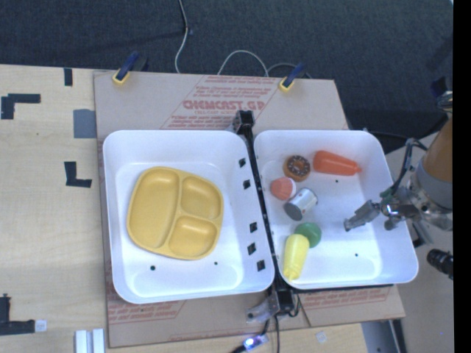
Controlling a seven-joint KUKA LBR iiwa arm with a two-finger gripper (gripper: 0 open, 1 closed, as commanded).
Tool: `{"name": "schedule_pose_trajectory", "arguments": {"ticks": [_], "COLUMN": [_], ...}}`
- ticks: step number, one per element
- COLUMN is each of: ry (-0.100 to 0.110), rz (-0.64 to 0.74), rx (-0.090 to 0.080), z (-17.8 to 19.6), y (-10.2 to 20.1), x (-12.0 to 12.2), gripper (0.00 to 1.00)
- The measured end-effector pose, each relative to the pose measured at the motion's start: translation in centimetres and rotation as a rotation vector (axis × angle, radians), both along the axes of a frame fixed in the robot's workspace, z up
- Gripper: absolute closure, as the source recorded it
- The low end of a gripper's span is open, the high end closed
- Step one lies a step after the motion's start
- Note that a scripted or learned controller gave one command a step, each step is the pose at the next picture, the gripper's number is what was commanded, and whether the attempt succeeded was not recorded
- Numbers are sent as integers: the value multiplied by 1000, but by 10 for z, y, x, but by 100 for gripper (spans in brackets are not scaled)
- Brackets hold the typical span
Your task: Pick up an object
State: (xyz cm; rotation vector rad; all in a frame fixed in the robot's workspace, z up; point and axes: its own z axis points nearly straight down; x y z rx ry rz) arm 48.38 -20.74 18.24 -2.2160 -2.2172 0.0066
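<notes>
The right bin (368, 267) holds several small objects. An orange carrot (335, 163) lies at the back, with a brown doughnut (297, 167) to its left. A pink round piece (282, 189) and a grey metal cylinder (300, 203) sit near the divider. A yellow corn piece (295, 256) lies at the front with a green ball (309, 234) touching it. My gripper (374, 218) hangs over the right side of this bin, its fingers spread apart with nothing between them, well right of the objects.
The left bin (125, 271) holds a yellow divided plate (175, 212). Both bins rest on a cardboard sheet (221, 105) fixed with yellow-blue clamps (126, 68). A black clip strip (254, 197) runs between the bins. A white cable (184, 28) loops at the back.
</notes>
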Motion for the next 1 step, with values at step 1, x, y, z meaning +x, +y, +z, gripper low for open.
{"name": "schedule_pose_trajectory", "arguments": {"ticks": [1], "ry": [4], "rz": [1], "rx": [3], "z": [-54], "y": [11], "x": [0], "gripper": [0]}}
